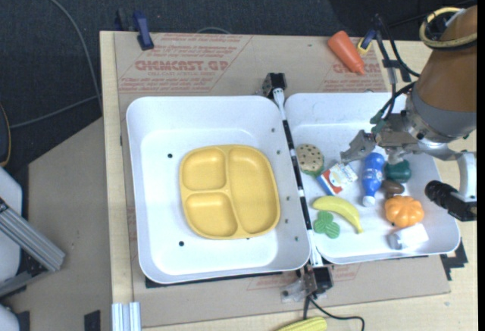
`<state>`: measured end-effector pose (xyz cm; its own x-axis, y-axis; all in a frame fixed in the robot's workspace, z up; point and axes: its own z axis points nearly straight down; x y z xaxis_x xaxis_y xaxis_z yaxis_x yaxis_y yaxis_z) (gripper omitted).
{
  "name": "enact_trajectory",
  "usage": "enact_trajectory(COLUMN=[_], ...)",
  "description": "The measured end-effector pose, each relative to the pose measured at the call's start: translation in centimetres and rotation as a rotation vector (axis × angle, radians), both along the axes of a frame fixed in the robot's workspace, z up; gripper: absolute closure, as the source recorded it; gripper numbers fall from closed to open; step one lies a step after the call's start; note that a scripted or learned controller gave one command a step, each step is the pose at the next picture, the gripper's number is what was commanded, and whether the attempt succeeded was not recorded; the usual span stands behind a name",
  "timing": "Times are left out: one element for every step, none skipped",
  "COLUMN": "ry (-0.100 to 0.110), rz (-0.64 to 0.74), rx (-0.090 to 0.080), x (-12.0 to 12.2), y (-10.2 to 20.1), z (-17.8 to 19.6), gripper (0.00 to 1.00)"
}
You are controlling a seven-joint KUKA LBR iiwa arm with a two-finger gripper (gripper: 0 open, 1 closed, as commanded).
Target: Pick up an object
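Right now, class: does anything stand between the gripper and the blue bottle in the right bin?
Nothing visible does. The gripper hangs just above the blue bottle, whose top faces it; the dark green toy lies beside the bottle.

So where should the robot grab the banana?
Probably around the middle of the banana, coming straight down from above. It lies flat in the right bin, long and thin, so fingers closing across its narrow width should fit. The green toy touches its left end, so the middle looks easier to reach.

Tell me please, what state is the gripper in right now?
Gripper: above the right white bin, near the blue plastic bottle; open or closed cannot be told.
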<state>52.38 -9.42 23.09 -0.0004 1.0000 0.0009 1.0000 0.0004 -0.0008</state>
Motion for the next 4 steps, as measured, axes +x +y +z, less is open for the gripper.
enact_trajectory(ry=[0.0, -0.002, -0.002, -0.003], rz=[-0.002, 0.001, 0.0, 0.001], rx=[-0.001, 0.0, -0.002, -0.001], x=[-1.5, 4.5, 10.7, 14.3], y=[-5.2, -3.6, -8.6, -4.4], z=[-14.7, -14.6, -14.6, -14.6], gripper=[0.0, 0.0, 0.0, 0.0])
